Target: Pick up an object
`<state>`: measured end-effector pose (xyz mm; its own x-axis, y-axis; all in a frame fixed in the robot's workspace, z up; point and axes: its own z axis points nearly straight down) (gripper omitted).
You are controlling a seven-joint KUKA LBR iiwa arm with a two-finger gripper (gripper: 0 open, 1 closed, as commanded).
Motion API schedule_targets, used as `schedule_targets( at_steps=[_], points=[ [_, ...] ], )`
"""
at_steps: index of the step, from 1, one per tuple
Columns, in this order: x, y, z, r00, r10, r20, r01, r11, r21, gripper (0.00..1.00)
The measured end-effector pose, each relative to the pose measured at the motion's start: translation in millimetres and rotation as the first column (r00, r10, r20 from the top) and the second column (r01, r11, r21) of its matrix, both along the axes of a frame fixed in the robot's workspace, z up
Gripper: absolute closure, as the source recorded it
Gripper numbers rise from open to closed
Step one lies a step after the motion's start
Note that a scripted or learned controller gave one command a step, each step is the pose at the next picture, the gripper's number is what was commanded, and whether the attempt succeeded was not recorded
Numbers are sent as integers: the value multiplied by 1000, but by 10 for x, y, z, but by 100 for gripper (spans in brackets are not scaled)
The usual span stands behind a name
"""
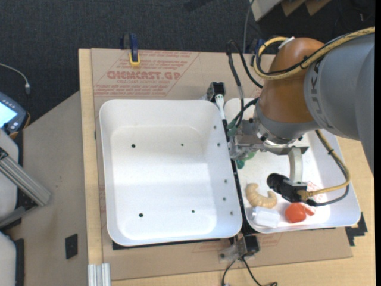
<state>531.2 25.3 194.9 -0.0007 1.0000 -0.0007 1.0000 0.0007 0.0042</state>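
Blue clamp (133, 46) on cardboard sheet (149, 71) far edge; lit screen (8, 114) at L

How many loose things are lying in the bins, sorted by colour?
Tan curved piece: 1
Red lump: 1
White block: 1
Total: 3, all in the bin on the picture's right. A green bit at its edge is too hidden to count.
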Motion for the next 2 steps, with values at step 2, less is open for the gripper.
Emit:
schedule_targets(
  at_steps=[2],
  points=[
    [-517,1304,2211,1000,10,5,-10,1000,5,100]
  ],
)
